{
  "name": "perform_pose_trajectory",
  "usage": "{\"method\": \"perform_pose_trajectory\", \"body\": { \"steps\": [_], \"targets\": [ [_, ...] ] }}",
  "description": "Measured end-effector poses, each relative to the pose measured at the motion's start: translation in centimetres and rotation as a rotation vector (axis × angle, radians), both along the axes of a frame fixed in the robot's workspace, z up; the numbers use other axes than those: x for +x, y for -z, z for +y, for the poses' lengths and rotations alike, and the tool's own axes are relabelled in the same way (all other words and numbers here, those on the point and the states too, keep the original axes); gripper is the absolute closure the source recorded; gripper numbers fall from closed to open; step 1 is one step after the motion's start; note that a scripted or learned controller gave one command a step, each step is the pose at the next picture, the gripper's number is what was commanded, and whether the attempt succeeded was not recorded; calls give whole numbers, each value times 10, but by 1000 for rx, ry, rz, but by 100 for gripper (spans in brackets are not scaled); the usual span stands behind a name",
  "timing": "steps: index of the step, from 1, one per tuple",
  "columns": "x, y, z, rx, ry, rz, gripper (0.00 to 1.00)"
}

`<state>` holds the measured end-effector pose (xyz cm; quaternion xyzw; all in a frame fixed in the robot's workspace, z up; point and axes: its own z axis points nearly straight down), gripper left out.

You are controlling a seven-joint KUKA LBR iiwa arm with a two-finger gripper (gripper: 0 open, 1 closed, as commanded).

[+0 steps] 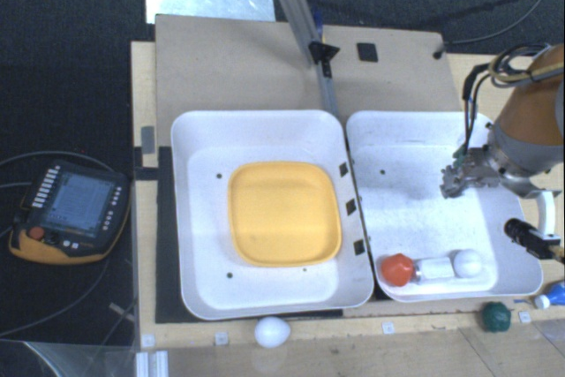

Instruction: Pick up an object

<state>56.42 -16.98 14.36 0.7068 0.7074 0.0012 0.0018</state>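
The arm (pixel 534 115) reaches in from the right of the camera view, its orange band uppermost and the grey wrist below it, with dark cables looping beside the band. The end effector (pixel 461 179) hangs at the arm's left end, over the right part of the right bin (pixel 415 132), a dark grey cluster pointing down toward the bin's floor

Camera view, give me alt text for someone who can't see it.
A robot arm's gripper hovers over the right bin, where an orange ball and a white ball lie near the front wall. The left bin holds a yellow plate.
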Motion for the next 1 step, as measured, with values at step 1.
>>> {"method": "perform_pose_trajectory", "body": {
  "steps": [1],
  "targets": [
    [-7,-46,-1,0,0,0,100]
  ]
}}
